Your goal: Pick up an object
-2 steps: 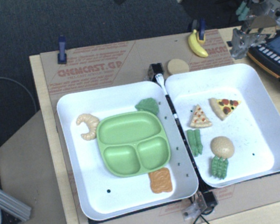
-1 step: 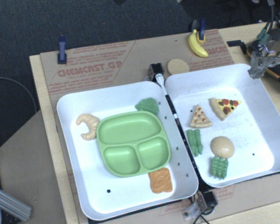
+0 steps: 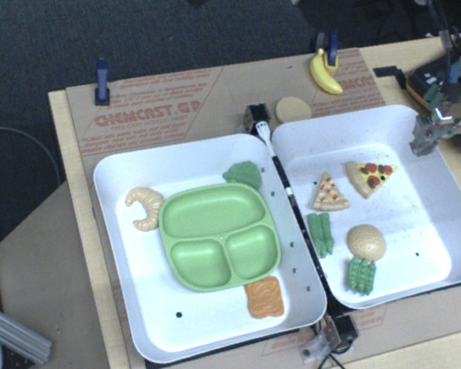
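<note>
Bench: a board-topped bench carried two shallow white bins set side by side, seen from above at a slant.
Left bin: the left bin held a green divided tray near its middle.
Around the tray: a pale croissant lay just beside the tray's upper left corner, a dark green leafy piece touched its upper right corner, and an orange-brown piece sat just below its lower edge.
Right bin: the right bin held the loose pickable items, all lying on its floor.
Pizza: two pizza slices lay near the bin's upper middle, a pale slice and, just to its right, a red-topped slice, close but apart.
Greens: a green bean piece lay along the bin's left wall, and a knobbly green piece sat below a tan round roll, touching it.
Outside the bins: a yellow banana and a flat tan disc rested on the board beyond the right bin.
Gripper: the gripper hung at the right bin's upper right rim, well apart from every item.
Fingers: whether they were apart or together could not be told; nothing showed between them.
</note>
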Motion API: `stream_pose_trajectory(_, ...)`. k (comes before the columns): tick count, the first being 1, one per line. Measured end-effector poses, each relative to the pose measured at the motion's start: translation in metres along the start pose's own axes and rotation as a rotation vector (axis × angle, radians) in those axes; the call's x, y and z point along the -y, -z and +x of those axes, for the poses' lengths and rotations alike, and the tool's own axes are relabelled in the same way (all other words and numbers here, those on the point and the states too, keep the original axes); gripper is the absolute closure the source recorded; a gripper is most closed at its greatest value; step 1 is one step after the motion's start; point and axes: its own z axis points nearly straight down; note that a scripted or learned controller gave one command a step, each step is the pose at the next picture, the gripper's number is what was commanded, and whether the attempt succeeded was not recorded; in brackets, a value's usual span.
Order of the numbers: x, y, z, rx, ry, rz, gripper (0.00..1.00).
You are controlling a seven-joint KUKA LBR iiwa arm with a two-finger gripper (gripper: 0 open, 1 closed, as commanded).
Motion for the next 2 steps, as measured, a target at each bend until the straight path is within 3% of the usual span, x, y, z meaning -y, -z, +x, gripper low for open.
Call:
stream_pose_trajectory(1, 0.01, 0.029, -0.051, 0.007, -0.001, -0.012, 1.0)
stream_pose_trajectory(2, -0.005, 0.092, 0.05, 0.001, 0.014, -0.018, 1.0)
